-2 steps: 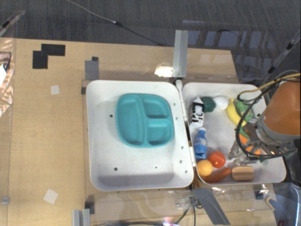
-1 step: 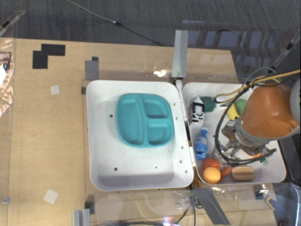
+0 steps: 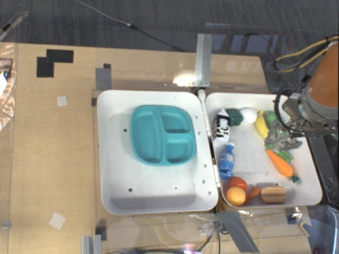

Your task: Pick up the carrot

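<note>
The jaws [image 3: 282,138] hung just above the carrot's [image 3: 280,163] upper end in the right bin [image 3: 312,194]; whether open or gripping, I couldn't tell. The carrot lay slantwise near the bin's right side.

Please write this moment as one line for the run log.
task: pick carrot | gripper: above carrot's upper end, grip unclear | carrot: lying in right bin | status: not lifted

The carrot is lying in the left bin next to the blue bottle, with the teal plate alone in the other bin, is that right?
Not quite. The camera view shows the carrot lying in the right bin, not the left, near its right side just below the gripper. The blue bottle is in that same bin, further left with a gap between them. The teal plate does sit alone in the other bin.
</note>
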`<state>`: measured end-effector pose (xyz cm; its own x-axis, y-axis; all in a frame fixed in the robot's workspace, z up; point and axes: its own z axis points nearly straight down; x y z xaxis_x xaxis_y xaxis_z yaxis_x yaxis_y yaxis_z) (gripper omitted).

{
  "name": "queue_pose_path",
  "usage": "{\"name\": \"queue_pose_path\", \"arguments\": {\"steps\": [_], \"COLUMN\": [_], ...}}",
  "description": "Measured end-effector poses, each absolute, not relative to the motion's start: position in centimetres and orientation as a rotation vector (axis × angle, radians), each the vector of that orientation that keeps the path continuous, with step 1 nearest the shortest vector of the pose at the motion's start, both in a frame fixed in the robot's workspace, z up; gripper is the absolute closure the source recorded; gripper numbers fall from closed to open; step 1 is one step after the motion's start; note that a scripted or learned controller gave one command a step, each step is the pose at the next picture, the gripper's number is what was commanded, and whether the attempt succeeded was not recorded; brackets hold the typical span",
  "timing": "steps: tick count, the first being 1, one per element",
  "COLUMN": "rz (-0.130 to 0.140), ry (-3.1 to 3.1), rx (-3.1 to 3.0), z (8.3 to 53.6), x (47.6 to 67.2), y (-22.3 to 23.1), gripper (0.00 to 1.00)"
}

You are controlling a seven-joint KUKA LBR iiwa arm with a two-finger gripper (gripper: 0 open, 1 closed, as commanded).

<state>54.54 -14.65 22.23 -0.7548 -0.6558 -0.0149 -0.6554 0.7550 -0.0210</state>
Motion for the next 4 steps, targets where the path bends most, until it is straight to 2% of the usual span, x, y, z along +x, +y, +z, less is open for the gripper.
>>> {"name": "queue_pose_path", "arguments": {"steps": [1, 2, 3, 4], "rz": [-0.004, -0.03, 0.012, -0.011], "ry": [2.621, 2.39, 2.179, 1.528], "rx": [-1.722, -2.02, -2.261, -2.742], "z": [17.9, 36.5, 20.3, 8.9], "x": [50.9, 50.5, 52.2, 51.0], "y": [-14.6, -17.3, -18.6, -18.9], "gripper": [1.0, 1.0, 1.0, 1.0]}}
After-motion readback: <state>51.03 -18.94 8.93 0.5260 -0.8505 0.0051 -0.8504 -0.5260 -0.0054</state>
